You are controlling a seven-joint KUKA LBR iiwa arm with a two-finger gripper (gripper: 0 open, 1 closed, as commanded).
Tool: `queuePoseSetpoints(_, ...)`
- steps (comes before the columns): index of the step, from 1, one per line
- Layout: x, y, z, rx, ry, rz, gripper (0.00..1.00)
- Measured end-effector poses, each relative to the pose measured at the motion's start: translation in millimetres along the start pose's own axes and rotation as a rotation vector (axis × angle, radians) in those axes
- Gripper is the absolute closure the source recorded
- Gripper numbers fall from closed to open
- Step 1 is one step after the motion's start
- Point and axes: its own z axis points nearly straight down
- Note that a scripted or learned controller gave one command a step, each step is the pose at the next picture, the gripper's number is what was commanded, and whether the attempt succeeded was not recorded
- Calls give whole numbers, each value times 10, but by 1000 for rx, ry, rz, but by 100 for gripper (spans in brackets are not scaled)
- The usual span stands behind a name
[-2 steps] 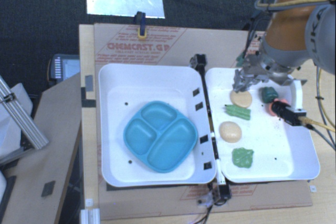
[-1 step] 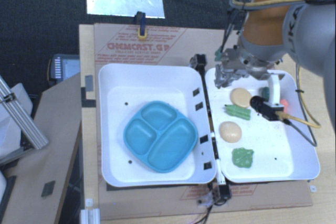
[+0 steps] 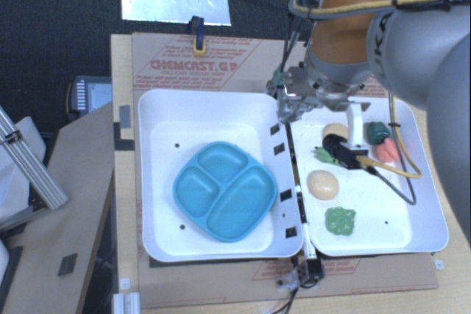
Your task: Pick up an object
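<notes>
My gripper hangs below the orange-banded wrist, over the far end of the divider between the two bins. A blue divided plate lies in the left bin. The right bin holds a beige egg-shaped piece, a light green lump, a dark green piece, a salmon-pink piece and a pale round piece. All of these lie apart from the gripper, nearer the camera or to its right.
A black fitting with a yellow cable lies across the right bin's middle. The big grey arm covers the bin's far right corner. Cardboard lies under the bins, with a yellow-black clamp behind.
</notes>
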Motion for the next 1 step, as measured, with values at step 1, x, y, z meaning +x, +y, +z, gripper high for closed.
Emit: queuePoseSetpoints(1,425,34,62,0,0,0,100)
